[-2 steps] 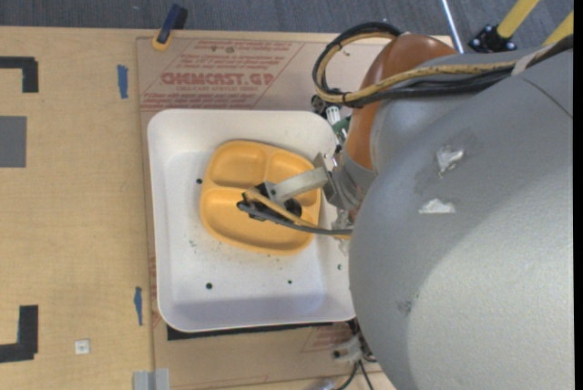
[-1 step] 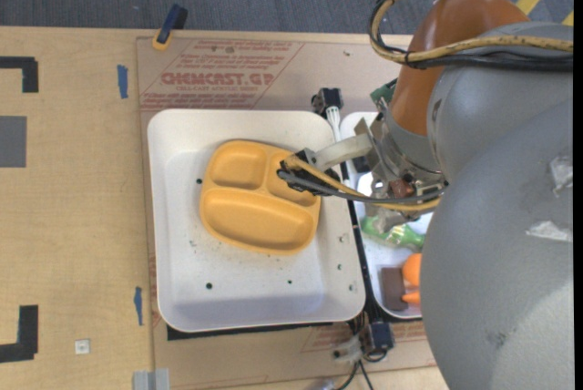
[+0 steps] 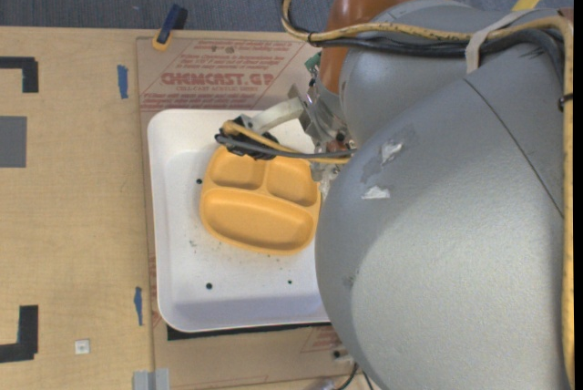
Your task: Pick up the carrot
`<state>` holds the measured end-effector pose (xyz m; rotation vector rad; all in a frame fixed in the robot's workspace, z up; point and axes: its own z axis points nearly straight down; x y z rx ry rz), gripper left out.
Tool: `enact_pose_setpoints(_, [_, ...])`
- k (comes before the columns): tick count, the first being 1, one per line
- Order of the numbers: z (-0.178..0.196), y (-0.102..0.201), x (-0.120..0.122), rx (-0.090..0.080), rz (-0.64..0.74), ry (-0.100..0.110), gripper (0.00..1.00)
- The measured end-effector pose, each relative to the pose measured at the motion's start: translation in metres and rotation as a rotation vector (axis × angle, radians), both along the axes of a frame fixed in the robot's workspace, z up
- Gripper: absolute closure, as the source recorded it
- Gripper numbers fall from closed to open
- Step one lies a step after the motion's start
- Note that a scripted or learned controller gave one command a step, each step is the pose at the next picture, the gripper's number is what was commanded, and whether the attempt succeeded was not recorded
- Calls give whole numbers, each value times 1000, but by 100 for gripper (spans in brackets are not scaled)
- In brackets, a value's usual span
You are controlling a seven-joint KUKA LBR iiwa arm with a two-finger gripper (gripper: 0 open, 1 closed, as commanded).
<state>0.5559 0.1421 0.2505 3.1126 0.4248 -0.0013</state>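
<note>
White bin [image 3: 173,224] holds yellow tray [image 3: 260,201] beside arm [image 3: 455,197].

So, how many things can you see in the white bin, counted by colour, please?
Yellow: 1, a divided tray with three compartments
Total: 1, lying in the white bin; the grey arm covers the bin's right part, so anything there is hidden.
</note>
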Motion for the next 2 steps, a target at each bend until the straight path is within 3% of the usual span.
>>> enact_pose_setpoints(1, [49, -84, -56, 1, 0, 3, 100])
enact_pose_setpoints(2, [-38, -60, -77, 2, -68, 5, 100])
